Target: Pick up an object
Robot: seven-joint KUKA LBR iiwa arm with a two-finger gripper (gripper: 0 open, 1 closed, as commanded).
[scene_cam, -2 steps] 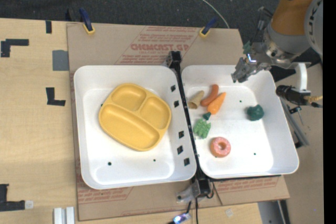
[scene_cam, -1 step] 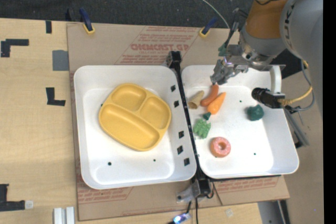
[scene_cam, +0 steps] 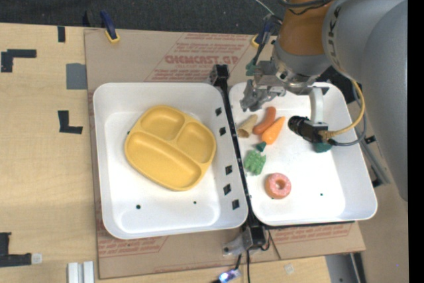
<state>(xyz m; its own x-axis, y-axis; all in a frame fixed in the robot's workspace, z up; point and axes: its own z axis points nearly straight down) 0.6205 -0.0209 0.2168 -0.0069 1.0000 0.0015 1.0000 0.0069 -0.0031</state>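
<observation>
Fingers (scene_cam: 255, 100) hover above carrot (scene_cam: 272, 130), seemingly empty

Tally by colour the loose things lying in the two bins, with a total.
Yellow: 1, the tray
Orange: 1, the carrot
Red-orange: 1, the sausage
Tan: 1, the small piece
Green: 1, the leafy piece
Pink: 1, the donut
Total: 6
</observation>
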